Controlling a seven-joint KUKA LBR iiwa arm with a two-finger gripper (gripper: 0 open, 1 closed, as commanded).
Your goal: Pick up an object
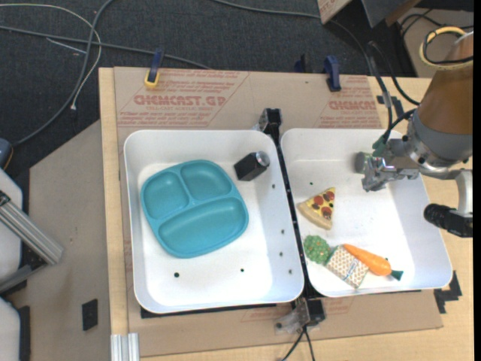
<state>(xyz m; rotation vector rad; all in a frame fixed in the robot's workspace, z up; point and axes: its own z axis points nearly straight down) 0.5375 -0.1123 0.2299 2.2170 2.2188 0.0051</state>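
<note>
My gripper (pixel 373 179) hangs over the upper right part of the right bin (pixel 421 201), pointing down, with nothing visible between its fingers. A toy pizza slice (pixel 319 207) lies below and left of it, apart from it. Near the bin's front edge lie a green broccoli piece (pixel 316 248), a patterned beige block (pixel 347 265) and an orange carrot (pixel 370 259), close together. In the left bin (pixel 150 277), a blue divided plate (pixel 195 207) lies flat, with a small black cylinder (pixel 251 166) at its upper right.
Two blue clamps (pixel 155 66) (pixel 331 72) hold the cardboard sheet at the back. A black divider clip (pixel 270 119) sits between the bins. The arm's grey body (pixel 449 119) covers the right bin's far right corner.
</note>
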